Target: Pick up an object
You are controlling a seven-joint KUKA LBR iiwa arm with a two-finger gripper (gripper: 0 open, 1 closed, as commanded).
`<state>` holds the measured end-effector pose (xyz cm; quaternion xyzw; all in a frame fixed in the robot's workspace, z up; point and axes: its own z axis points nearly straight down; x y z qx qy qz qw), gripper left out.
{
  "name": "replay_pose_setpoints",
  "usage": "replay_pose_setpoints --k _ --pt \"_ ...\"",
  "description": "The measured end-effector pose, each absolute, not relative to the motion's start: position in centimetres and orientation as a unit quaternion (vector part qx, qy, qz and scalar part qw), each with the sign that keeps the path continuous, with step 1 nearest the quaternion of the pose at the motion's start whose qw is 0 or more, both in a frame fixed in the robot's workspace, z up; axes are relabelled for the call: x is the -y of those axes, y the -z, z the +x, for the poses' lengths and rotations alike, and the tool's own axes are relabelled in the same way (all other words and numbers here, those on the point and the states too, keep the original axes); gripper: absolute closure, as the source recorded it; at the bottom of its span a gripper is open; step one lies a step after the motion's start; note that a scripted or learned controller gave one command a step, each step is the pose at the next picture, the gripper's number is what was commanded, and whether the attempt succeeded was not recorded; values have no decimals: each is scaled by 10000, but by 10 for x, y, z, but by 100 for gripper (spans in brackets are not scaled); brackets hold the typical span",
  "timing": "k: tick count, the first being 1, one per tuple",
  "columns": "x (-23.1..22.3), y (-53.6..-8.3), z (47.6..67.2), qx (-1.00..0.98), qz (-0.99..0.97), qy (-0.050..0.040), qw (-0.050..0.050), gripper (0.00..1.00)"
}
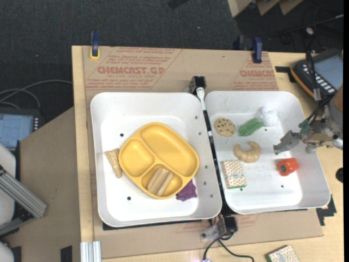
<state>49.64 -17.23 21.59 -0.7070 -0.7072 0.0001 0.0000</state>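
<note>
surroundings, seen from above
brown printed board (136, 64) held by blue clamps (95, 43) at far corners; dark carpet (82, 10) behind.

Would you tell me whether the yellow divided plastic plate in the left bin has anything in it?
Partly filled. The yellow divided plastic plate holds a tan bread-like roll in its near compartment; its other two compartments show bare yellow.

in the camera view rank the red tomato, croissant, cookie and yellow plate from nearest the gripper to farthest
From the gripper:
1. Red tomato, just below it, right bin.
2. Croissant, to its left.
3. Cookie, near the bin's left wall.
4. Yellow plate, left bin.
</note>
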Motion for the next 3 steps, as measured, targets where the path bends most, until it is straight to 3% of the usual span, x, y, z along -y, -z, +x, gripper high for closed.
replay_pose_setpoints --k 1,2,3 --pt "217 -95 513 7084 -7058 15 5 0" --pt "220 -104 512 7071 -7071 4 -8 100" --pt "149 -88 549 7089 -7053 14 -62 100"
